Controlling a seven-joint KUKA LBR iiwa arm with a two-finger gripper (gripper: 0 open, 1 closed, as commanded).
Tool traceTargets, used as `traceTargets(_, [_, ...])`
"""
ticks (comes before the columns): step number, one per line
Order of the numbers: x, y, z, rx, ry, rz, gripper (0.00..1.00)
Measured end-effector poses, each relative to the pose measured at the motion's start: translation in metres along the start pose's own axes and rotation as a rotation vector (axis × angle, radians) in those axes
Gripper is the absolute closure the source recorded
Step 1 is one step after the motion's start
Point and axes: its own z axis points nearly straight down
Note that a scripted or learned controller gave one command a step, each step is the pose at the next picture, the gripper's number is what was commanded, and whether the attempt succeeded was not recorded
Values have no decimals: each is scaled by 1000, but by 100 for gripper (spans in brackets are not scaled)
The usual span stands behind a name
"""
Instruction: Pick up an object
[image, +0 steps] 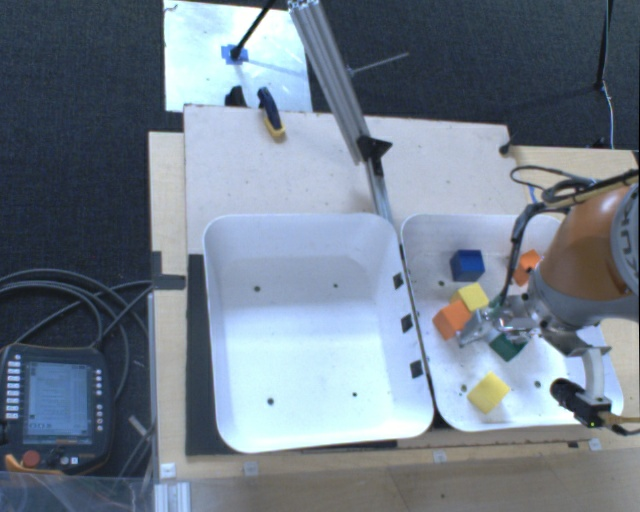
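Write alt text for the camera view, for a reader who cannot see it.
A grey and orange robot arm reaches from the right into the right-hand white bin, its end effector low among coloured blocks: a blue block, an orange block, two yellow blocks and a green block. The left bin sits alongside.

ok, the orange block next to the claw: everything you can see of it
The orange block is a small matte cube, plain-faced, resting on the floor of the right bin near its left wall. A smaller yellow block touches its upper right corner. The claw sits just right of it; contact can't be told.
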Motion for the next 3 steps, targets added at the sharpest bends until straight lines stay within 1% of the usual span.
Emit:
traceTargets(1, [-3, 3, 6, -4, 0, 1, 0])
traceTargets(2, [-4, 5, -5, -9, -1, -1, 100])
traceTargets(3, [-3, 6, -69, -1, 3, -4, 100])
